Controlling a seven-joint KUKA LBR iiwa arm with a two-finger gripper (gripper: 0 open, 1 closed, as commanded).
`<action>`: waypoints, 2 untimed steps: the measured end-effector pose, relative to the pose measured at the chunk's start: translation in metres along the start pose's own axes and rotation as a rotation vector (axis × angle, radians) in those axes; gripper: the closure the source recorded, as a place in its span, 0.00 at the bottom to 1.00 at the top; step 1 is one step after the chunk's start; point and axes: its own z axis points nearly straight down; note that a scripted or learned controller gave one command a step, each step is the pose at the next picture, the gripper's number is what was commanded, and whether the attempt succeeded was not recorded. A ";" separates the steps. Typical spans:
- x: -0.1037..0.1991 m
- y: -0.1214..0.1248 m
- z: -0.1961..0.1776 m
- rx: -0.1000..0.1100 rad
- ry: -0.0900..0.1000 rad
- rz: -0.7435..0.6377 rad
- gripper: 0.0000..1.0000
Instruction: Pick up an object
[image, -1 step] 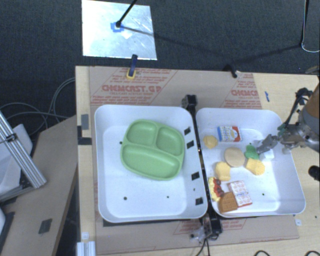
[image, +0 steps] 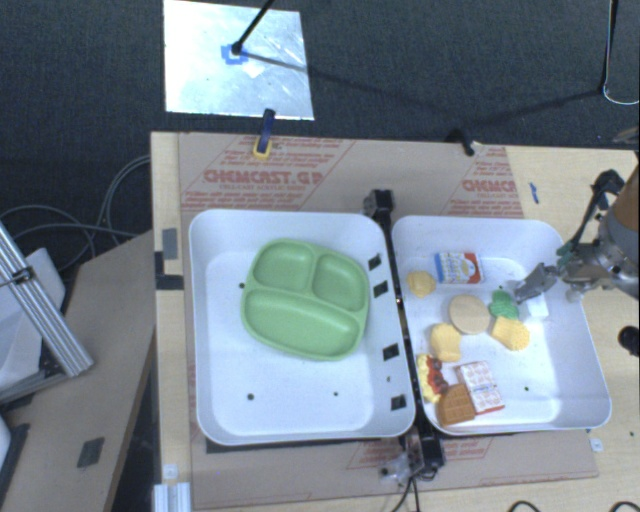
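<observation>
The right bin (image: 575, 395) holds several toy food items. Among them are a blue and white carton (image: 457, 267), a tan round disc (image: 467, 314), a small green piece (image: 503, 304) and a yellow piece (image: 511, 334). A red and white packet (image: 480, 386) lies beside a brown biscuit (image: 455, 405) at the front. My gripper (image: 528, 287) reaches in from the right and hangs low over the bin's right half. Its tip is just right of and above the green piece. I see nothing held in it.
The left bin (image: 215, 400) carries a green divided plate (image: 305, 298). Two more yellow pieces (image: 421, 285) (image: 445, 342) and a red and yellow item (image: 431, 376) lie near the divider between the bins. Black clips line that divider.
</observation>
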 end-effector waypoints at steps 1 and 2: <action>0.004 0.009 0.048 0.002 0.001 -0.003 0.00; -0.001 0.014 0.090 -0.014 -0.012 0.003 0.00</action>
